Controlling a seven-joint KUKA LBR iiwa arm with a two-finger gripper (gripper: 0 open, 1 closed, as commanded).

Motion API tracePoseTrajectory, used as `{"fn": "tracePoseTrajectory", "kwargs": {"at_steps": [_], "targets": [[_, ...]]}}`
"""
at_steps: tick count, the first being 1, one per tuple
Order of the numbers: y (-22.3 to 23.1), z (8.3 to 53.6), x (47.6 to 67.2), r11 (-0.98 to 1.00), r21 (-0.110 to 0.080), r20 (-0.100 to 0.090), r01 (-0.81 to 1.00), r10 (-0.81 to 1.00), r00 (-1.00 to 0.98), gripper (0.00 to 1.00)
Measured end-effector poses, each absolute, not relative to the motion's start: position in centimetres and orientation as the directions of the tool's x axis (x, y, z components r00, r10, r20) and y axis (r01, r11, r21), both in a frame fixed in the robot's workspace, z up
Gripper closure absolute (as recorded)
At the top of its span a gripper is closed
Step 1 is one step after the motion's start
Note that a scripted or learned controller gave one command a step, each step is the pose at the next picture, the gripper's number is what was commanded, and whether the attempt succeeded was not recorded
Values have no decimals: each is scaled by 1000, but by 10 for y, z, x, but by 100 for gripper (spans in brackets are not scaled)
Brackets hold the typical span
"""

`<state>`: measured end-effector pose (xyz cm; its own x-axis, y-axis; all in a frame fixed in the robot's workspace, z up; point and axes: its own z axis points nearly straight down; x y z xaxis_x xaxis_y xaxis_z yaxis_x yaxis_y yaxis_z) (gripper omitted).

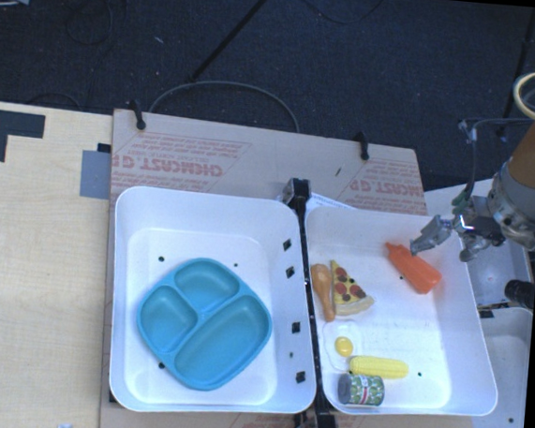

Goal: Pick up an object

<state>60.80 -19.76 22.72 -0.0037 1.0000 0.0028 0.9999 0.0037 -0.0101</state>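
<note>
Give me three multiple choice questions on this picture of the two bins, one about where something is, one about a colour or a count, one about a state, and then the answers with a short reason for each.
1. Where is the blue tray?
A. left bin
B. right bin
C. on the bench outside the bins

2. What colour is the carrot?
A. green
B. orange
C. purple

3. How does the can stand?
A. upright
B. on its side
C. stacked on the corn

Answers:
1. A, the tray lies inside the left bin.
2. B, it is orange, near the right bin's far right side, below the gripper.
3. B, the can lies on its side at the near edge, just below the corn.
</note>
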Motion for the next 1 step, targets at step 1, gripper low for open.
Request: {"fn": "tracePoseTrajectory", "kwargs": {"at_steps": [1], "targets": [[-203, 164, 601, 0, -12, 4, 1000, 1000, 0, 0]]}}
